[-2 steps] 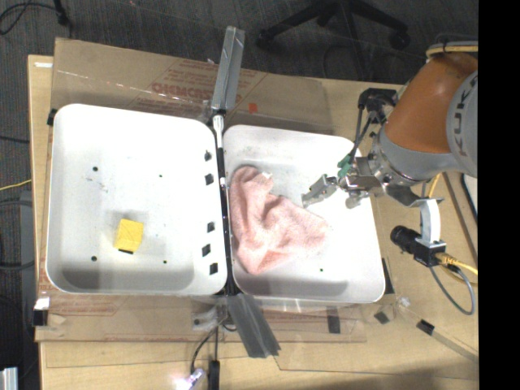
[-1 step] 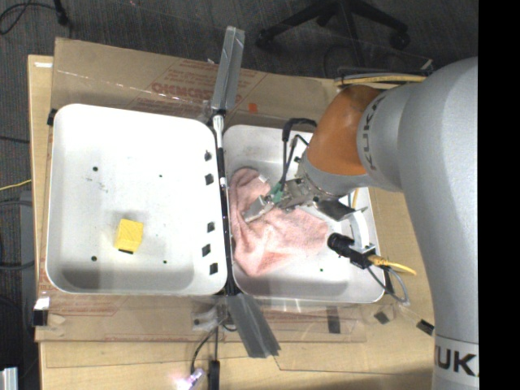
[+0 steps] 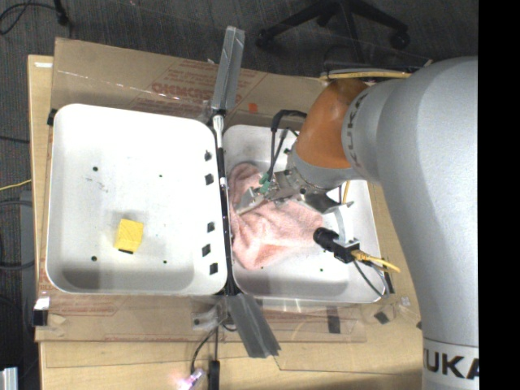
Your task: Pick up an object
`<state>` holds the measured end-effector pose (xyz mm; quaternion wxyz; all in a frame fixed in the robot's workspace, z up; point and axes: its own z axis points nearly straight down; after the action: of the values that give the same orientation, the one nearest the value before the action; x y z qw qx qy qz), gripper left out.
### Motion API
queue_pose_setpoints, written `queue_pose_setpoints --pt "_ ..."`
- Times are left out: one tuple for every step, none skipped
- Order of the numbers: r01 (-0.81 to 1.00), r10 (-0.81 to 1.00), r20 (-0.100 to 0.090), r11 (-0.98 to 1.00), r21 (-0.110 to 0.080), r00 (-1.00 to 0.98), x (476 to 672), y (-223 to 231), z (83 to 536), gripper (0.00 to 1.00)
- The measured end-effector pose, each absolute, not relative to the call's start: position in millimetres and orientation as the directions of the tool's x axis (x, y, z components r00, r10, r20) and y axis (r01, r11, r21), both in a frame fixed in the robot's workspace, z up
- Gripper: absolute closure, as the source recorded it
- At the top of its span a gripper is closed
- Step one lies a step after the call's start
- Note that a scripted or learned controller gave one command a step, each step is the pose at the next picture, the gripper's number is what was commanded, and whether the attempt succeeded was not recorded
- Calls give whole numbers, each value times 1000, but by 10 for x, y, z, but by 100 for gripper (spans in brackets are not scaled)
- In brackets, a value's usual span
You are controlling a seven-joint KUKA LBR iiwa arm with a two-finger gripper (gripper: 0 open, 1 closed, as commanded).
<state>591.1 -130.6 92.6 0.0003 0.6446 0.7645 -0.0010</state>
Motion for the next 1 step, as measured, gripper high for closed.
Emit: queue_pose_setpoints --pt "985 985 -2 172 -2 -172 5912 -1307 1023 100"
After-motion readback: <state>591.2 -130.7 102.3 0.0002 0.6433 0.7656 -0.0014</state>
